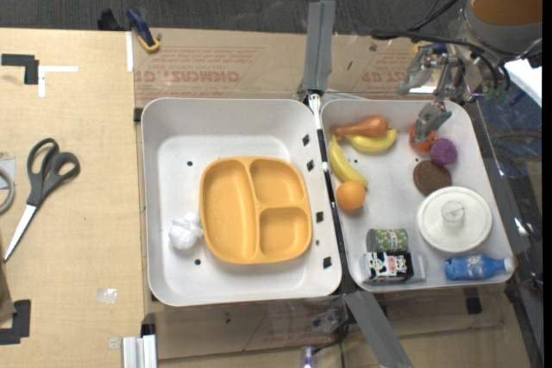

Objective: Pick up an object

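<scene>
My gripper [425,130] hangs over the far part of the right bin [487,159], its tip just above a small red object [419,145] that it partly hides. A purple ball [443,152] lies right beside that, with a brown round piece [429,177] in front of it. To the left lie an orange-brown drumstick [362,127], two bananas [374,143] [345,165] and an orange [350,196]. Nothing shows as lifted.
The right bin's near half holds a white round lidded bowl [454,218], a blue bottle [476,268], a green can [387,240] and a black-and-white carton [388,266]. In the left bin [164,185] sit a yellow divided plate [256,208] and a white crumpled lump [183,230]. Scissors [39,185] lie on the bench at left.
</scene>
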`<state>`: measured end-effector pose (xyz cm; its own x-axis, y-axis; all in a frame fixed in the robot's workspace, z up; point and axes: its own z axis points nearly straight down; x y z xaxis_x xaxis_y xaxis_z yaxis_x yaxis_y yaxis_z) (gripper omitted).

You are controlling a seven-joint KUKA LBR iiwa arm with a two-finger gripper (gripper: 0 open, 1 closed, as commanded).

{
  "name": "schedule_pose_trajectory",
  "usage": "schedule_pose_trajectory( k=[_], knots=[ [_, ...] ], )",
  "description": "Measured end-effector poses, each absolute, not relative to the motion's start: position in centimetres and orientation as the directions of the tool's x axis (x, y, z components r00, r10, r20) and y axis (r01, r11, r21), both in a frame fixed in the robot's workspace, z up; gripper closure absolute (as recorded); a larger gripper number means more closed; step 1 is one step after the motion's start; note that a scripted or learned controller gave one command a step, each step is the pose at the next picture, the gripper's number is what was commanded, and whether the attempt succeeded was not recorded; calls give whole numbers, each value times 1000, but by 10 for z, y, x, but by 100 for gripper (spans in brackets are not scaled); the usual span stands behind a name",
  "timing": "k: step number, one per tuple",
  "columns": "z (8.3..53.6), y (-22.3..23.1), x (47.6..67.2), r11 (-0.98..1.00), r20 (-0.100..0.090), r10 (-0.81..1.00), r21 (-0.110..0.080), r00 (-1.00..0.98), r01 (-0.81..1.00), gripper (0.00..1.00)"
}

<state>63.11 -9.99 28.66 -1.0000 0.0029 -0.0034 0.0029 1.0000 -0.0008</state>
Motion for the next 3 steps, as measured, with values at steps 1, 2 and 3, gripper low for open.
schedule_pose_trajectory(
  k=[1, 2, 3],
  knots=[
    [93, -127, 623, 996, -4, -89, -2, -996, -89, 0],
    [94, -163, 554, 990, -3, -140, -1, -990, -140, 0],
    [95, -130, 514, 966, -12, -257, -6, -966, -257, 0]
  ],
)
